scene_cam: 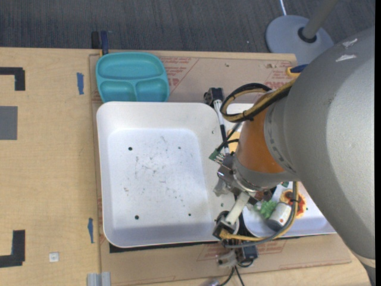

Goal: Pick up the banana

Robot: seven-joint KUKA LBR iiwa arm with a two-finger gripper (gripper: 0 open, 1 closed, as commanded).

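We cannot tell the tool's (257,204) state; buried behind the arm (333,136), it may miss the banana unseen.

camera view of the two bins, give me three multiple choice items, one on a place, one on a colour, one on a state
1. Where does the divided tray sit?
A. beyond the left bin's far rim
B. inside the left bin
C. on the carpet

2. What colour is the band above the arm's wrist?
A. blue
B. orange
C. green

3. How is the arm placed?
A. reaching over the right bin
B. parked over the bare left bench
C. reaching over the tray

Answers: 1 A, the teal tray lies on the cardboard just past the left bin. 2 B, it shows orange under the grey link. 3 A, its wrist and cables cover the right bin.
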